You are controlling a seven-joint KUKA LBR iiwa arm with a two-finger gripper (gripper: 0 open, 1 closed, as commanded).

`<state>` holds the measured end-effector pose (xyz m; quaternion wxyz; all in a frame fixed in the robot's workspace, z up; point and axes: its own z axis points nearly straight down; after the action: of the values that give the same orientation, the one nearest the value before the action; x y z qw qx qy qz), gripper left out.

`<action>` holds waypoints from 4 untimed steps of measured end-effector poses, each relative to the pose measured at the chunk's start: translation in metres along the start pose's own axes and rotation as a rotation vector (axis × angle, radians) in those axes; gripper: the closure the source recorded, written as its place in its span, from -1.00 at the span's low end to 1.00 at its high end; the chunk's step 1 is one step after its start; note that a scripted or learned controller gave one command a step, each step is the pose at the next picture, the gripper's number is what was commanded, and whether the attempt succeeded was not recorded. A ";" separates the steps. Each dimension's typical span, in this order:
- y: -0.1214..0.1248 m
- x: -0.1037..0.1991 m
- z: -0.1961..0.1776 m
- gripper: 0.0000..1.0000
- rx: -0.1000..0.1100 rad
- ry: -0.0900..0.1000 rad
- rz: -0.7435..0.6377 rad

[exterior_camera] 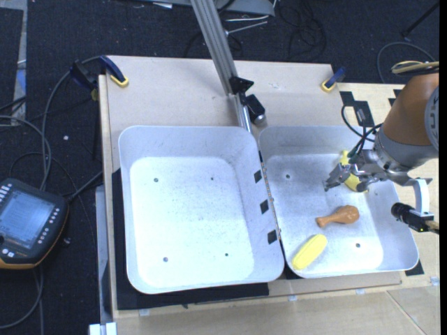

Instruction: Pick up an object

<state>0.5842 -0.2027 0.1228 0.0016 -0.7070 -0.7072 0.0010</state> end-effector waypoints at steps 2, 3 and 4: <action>0.000 0.000 0.017 1.00 -0.004 -0.001 0.000; -0.006 -0.002 -0.028 1.00 -0.008 -0.002 0.001; -0.008 -0.002 -0.090 1.00 -0.009 -0.002 0.000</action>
<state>0.5761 -0.2046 0.2127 -0.0024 -0.7070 -0.7072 -0.0013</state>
